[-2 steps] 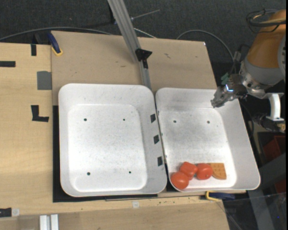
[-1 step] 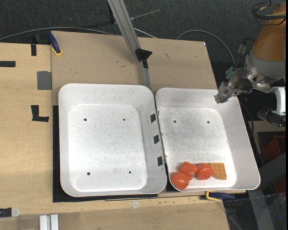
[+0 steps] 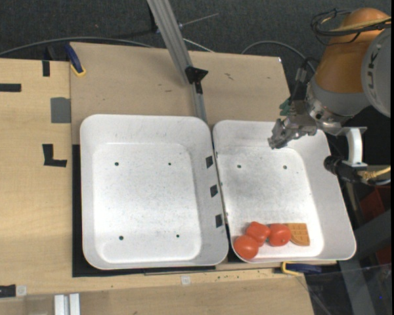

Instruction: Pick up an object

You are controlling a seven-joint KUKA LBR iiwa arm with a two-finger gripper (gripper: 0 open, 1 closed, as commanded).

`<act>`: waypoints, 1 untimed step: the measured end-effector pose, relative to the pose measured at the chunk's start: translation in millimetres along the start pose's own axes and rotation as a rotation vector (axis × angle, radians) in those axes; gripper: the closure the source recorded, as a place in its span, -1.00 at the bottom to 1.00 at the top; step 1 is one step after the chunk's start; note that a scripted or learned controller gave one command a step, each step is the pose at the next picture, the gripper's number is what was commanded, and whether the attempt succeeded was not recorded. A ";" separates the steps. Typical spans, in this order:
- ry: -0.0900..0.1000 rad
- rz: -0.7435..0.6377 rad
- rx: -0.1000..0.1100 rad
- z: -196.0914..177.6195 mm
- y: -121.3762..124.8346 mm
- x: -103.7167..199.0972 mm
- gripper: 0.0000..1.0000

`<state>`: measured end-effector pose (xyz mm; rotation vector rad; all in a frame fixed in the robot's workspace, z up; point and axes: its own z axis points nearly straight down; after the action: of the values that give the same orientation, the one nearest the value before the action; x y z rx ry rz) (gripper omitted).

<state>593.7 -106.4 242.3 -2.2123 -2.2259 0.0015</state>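
Three small items sit bunched at the near edge of the right bin [image 3: 328,182]: two red tomato-like pieces [image 3: 261,235] and a tan cracker-like block [image 3: 300,233]. They look light, smooth, prob. rigid plastic; best taken across the rounded sides. Gripper [image 3: 280,135] hangs over the bin's far end, well apart from them; opening can't be judged.

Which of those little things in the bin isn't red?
The tan block, at the right end of the cluster in the right bin. The two pieces beside it are red.
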 end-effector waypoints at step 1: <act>0.000 -0.001 -0.001 -4.2 -6.8 56.8 1.00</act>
<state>586.6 -49.7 246.6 -2.2117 -2.2272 -0.0001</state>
